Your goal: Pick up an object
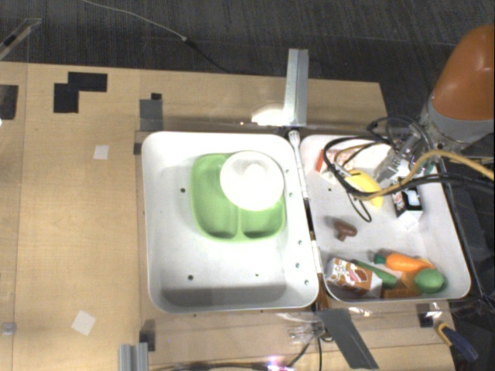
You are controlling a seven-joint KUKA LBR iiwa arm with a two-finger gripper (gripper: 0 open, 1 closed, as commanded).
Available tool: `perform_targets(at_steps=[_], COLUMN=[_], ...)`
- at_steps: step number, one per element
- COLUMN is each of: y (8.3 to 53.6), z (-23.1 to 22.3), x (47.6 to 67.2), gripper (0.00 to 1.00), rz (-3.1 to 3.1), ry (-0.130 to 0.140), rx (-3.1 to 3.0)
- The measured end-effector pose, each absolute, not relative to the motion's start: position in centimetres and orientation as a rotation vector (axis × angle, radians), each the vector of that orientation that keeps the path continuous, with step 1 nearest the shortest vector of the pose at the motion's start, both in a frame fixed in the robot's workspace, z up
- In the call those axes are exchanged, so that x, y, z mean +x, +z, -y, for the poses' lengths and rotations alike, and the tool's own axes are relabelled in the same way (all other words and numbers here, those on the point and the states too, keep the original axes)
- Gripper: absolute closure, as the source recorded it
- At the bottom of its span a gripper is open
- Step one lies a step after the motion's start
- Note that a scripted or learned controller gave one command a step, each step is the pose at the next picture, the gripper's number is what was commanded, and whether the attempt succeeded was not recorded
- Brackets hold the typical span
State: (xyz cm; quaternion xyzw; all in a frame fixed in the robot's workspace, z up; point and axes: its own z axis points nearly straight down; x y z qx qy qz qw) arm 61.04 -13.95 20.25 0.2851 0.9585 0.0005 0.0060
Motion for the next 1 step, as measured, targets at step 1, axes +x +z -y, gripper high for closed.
perform_targets(at_steps=[1], y=[23.16], z=[13.40], x=[65.29], gripper=[1.00], rz=[-2.951], ry=[0.004], rx=[1.045])
